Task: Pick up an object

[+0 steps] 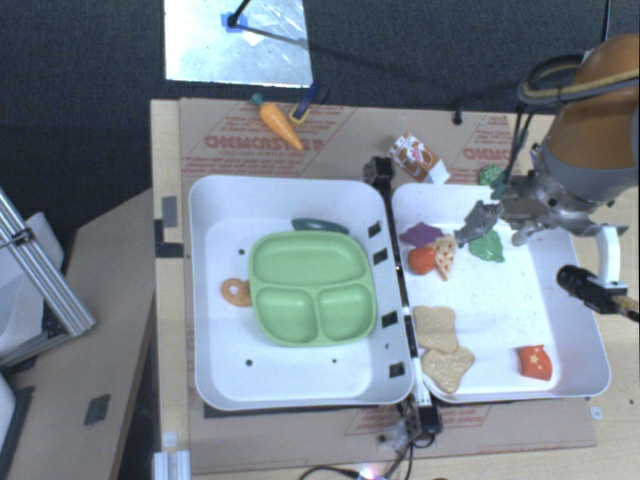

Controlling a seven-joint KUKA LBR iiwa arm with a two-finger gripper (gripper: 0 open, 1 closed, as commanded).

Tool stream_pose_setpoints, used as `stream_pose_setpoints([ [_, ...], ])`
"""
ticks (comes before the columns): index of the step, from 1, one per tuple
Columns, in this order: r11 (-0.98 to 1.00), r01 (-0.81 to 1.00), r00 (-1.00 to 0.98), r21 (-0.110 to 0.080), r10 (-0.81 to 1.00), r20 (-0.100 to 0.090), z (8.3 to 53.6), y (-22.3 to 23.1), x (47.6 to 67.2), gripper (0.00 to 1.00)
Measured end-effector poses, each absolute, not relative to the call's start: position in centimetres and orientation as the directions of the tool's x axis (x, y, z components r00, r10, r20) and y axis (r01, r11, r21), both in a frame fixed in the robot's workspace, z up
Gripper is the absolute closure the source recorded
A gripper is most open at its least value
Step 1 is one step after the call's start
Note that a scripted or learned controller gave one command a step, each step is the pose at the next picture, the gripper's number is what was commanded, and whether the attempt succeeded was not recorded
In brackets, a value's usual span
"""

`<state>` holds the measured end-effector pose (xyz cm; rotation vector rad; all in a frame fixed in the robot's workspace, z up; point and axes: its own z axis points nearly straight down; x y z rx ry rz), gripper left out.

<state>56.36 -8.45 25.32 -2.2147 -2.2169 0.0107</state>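
My gripper [497, 232] hangs over the back of the right bin [580, 328], reaching in from the right. Its fingers stand open, one on each side of a green leafy toy [489, 249] that lies just below them. Nothing is held between them. Left of it lie a purple piece [420, 234] and a red tomato with a pale wedge [433, 258]. Two tan crackers [438, 340] lie at the bin's front left. A red piece [534, 362] sits at its front right.
The left bin [215, 348] holds a green divided plate [308, 288], an orange ring [236, 292] and a dark green item [320, 225] behind the plate. Behind the bins lie a toy carrot [280, 125], a snack packet [415, 156] and a small green thing [490, 176].
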Motion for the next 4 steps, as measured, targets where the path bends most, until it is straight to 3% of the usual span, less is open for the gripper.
stream_pose_setpoints([
  [1, 0.003, 1.0, -0.003, 0.001, 1.0, 0.0, 25.9, -8.4, 56.6, 0.0],
  [4, 0.001, 1.0, -0.001, 0.0, 1.0, 0.0, 8.7, -9.2, 58.5, 0.0],
])
